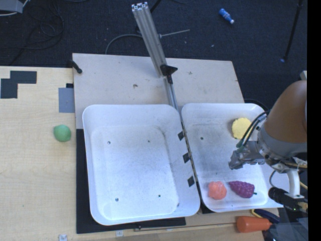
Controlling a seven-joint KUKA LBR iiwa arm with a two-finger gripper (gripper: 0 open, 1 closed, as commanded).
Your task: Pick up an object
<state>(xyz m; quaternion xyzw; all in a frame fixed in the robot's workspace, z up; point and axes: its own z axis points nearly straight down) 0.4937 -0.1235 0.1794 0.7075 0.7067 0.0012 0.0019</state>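
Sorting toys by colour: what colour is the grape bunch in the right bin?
Purple; the grape bunch shows clearly in the camera view.

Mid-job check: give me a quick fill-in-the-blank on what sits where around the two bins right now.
1. The purple grape bunch lies in the ____ bin.
2. Next to the grapes, on their left in the camera view, sits a round ____ fruit.
3. The gripper hangs between the grapes and the ____ object nearer that bin's far rim.
4. The green ball rests on the wooden bench, ____ both bins.

Missing words: right; orange; yellow; outside
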